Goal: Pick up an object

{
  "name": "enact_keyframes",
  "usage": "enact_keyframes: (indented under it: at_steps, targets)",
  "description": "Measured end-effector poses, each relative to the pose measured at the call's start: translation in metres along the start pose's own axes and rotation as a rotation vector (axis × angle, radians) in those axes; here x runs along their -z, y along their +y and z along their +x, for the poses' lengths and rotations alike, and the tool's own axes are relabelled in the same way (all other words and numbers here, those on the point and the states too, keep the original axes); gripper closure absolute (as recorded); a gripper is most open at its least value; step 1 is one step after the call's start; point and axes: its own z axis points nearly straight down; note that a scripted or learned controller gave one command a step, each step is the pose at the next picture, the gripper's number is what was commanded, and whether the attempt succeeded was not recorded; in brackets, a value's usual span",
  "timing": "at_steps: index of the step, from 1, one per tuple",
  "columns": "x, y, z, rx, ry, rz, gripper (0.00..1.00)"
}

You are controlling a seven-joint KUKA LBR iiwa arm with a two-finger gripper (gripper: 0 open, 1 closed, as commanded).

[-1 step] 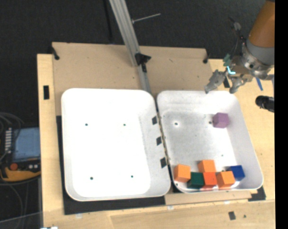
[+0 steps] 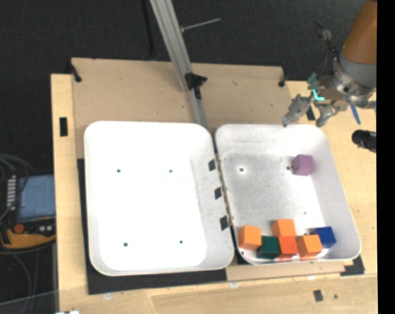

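Above the far right corner of the right bin (image 2: 335, 175), the gripper (image 2: 307, 115) hung over the bin's rim and the bench (image 2: 138, 90) behind it. Its two fingers (image 2: 293, 112) stood apart, with nothing between them. The grey wrist and the orange band (image 2: 361, 34) rose from it toward the upper right of the view.

The right bin held all the objects. A purple block (image 2: 303, 165) lay alone in the far right part of the bin floor, near the gripper but below it in the view and clear of the fingers. The remaining blocks sat clustered along the near wall:
- an orange block (image 2: 250, 236) at the left end of the cluster;
- a green block (image 2: 269, 246) just beside it, on its right;
- a second orange block (image 2: 284, 227) behind the green one;
- a third orange block (image 2: 288, 244) in front of the second, touching the green block;
- a fourth orange block (image 2: 309, 245) further right;
- a blue block (image 2: 325, 235) at the right end, touching the fourth orange block.

A strip of red showed beneath the cluster at the near wall; what it belonged to could not be determined.

The left bin (image 2: 93, 195) lay beside the right bin, the two meeting along a seam with dark clips (image 2: 218, 193). A metal rail (image 2: 174, 41) ran at a slant from the top of the view down to the far end of that seam. A blue device (image 2: 37, 197) with cables rested off the bench at the left.
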Motion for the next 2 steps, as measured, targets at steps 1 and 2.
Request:
enact_keyframes:
  at_steps: [1,2]
  targets:
    - [-0.043,0.004,-0.004,-0.002,0.001,0.003,0.0]
    - [-0.104,-0.003,-0.007,-0.005,0.001,0.005,0.0]
